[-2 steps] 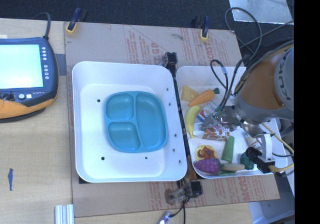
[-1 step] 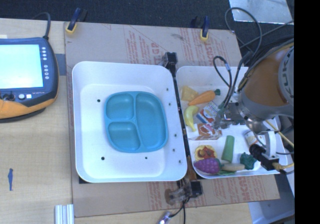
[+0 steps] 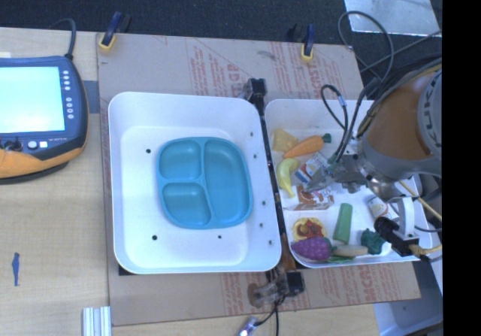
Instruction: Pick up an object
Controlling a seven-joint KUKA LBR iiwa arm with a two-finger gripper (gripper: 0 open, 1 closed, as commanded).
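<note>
Cardboard-covered worktop (image 3: pixel 225 64) under dark floor. Left bin (image 3: pixel 128 177) well left of claw (image 3: pixel 325 174), held blue divided plate (image 3: pixel 204 181). Claw low in right bin (image 3: pixel 289 109) among toys: yellow banana (image 3: pixel 285 175) just left, orange carrot (image 3: pixel 304 146) up-left, long axis slanting toward claw; green cylinder (image 3: pixel 343 222) below-right. Claw's spread impossible to tell, blurred against clutter; wrist hid bin's right side.
</note>
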